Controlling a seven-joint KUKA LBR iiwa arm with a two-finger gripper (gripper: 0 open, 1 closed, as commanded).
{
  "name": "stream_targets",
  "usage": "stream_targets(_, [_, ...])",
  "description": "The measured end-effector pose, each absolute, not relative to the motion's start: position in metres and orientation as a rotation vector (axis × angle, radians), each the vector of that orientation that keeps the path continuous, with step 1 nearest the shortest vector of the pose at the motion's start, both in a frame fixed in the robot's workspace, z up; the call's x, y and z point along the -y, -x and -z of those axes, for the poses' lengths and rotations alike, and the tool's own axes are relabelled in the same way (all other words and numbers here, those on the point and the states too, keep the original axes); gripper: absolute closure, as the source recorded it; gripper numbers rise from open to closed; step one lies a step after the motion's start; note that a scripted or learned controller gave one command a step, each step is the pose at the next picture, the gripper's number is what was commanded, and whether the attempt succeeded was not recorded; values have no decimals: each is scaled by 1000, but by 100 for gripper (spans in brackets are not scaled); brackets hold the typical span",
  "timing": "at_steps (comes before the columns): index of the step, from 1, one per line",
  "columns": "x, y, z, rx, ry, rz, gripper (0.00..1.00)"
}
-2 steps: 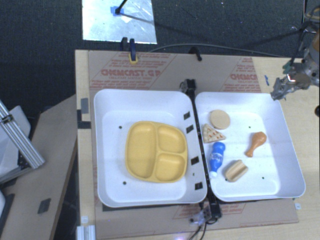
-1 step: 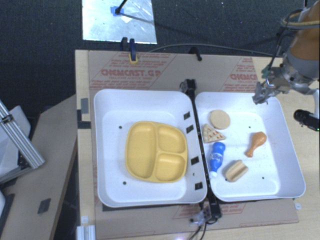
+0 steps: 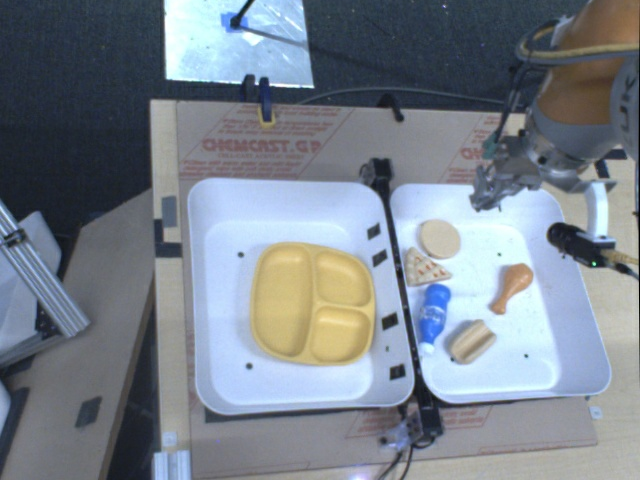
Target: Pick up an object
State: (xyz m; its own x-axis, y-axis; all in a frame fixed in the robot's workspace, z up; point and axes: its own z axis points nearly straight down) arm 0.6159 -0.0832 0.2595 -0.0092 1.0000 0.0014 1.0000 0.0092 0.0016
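In the right bin (image 3: 560, 368) lie a round tan cookie (image 3: 439, 239), a pizza slice (image 3: 424, 267), a blue bottle (image 3: 432, 314), an orange drumstick (image 3: 513, 286) and a hot dog bun (image 3: 471, 341). My gripper (image 3: 487, 197) hangs over the bin's far edge, up and to the right of the cookie, apart from all the objects. Nothing shows between its fingers.
The left bin (image 3: 220, 268) holds a yellow divided plate (image 3: 310, 303). Black clips run along the seam between the bins (image 3: 390, 288). A black fitting (image 3: 572, 241) juts in at the right bin's right wall. A metal rail (image 3: 40, 278) stands at the left edge.
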Motion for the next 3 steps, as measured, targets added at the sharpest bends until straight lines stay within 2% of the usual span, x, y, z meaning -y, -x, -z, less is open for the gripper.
stream_targets(3, [-67, -595, -223, -2233, -2213, -2, 100])
